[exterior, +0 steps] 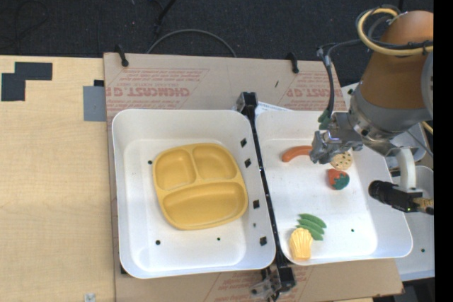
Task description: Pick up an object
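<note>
The gripper (327,149) sits low over the right bin (368,244), its fingers too small and dark to tell apart, and it covers the right end of the orange curved toy (294,153). A speckled round piece (342,160) lies partly under the wrist, so its shape stays unclear. The arm's upper links run off the right edge.
</note>
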`<state>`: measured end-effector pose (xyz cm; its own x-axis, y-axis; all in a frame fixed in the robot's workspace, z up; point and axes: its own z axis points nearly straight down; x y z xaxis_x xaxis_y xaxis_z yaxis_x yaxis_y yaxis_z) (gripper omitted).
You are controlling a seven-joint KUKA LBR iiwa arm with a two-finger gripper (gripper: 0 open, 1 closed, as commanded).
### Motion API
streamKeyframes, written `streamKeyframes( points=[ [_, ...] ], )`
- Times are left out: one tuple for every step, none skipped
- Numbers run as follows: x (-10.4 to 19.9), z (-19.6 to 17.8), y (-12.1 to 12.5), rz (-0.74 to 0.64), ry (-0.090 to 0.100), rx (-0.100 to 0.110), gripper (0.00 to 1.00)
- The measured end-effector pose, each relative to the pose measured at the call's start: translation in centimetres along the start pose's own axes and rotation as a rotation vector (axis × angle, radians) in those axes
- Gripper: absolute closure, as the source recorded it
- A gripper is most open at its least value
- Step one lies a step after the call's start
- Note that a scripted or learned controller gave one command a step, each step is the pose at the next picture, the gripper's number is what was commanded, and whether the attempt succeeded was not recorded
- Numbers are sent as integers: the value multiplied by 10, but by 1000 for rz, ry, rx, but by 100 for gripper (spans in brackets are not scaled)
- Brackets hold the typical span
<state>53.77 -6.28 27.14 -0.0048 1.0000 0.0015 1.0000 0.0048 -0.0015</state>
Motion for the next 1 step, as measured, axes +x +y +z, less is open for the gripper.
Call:
streamKeyframes(
  points=[
    [54, 9, 29, -1, 0, 1, 100]
  ],
)
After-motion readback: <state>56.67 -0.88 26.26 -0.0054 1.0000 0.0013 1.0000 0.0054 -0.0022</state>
